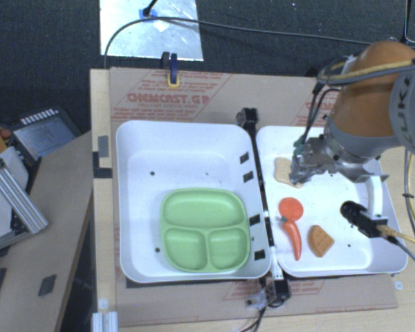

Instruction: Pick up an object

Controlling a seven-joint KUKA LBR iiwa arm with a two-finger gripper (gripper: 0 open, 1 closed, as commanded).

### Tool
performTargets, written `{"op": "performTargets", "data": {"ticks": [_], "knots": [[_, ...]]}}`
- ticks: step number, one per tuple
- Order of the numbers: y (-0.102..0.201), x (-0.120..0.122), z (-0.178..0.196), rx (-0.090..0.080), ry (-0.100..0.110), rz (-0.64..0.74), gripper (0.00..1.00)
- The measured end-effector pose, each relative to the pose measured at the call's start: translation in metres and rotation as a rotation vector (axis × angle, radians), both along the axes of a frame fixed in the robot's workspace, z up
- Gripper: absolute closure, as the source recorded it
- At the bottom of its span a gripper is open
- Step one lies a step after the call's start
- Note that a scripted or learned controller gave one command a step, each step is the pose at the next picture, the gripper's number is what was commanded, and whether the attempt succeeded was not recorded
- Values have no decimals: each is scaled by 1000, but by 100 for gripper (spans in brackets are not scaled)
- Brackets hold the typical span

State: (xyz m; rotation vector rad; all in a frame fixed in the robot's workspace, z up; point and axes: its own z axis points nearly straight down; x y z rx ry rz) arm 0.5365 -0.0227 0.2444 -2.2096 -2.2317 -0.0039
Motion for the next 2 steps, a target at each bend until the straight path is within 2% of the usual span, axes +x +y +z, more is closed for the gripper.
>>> {"op": "performTargets", "data": {"ticks": [1, 2], "knots": [[49, 2, 4, 0, 0, 0, 100], [98, -6, -11, 0, 1, 0, 100]]}}
